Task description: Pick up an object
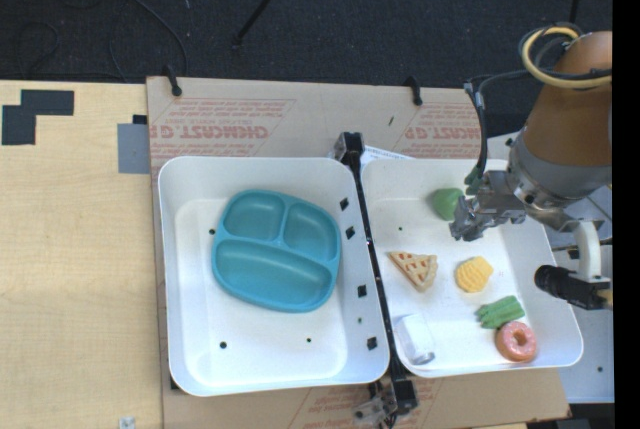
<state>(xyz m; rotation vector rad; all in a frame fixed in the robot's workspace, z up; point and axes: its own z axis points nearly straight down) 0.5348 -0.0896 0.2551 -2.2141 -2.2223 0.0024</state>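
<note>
- Gripper (466, 222) hangs low over the right bin (570, 342), near that bin's far side, just beside a green rounded item (445, 203). Finger opening cannot be judged from this slanted view; nothing is visibly held.
- Nearest the camera in the right bin: pink doughnut (517, 341) at the near right corner, a clear or white small piece (414, 338) at the near left, green leafy piece (499, 311) just behind the doughnut.
- Mid bin: yellow corn-like piece (474, 273) and waffle wedge (415, 269), side by side, apart from each other. Loose spacing looks deliberate: each candidate can be approached without fouling a neighbour.
- Judgement: green rounded item is the likeliest target, being closest to the wrist; pick not yet made.
- Left bin (185, 357) carries a teal divided plate (277, 249), lying flat, centred.
- Black divider clips (358, 247) run between the bins, apparently to hold them together.
- Farthest: cardboard sheet (225, 122) under both bins, red print reading mirrored or upside down; letters not securely legible.
</note>
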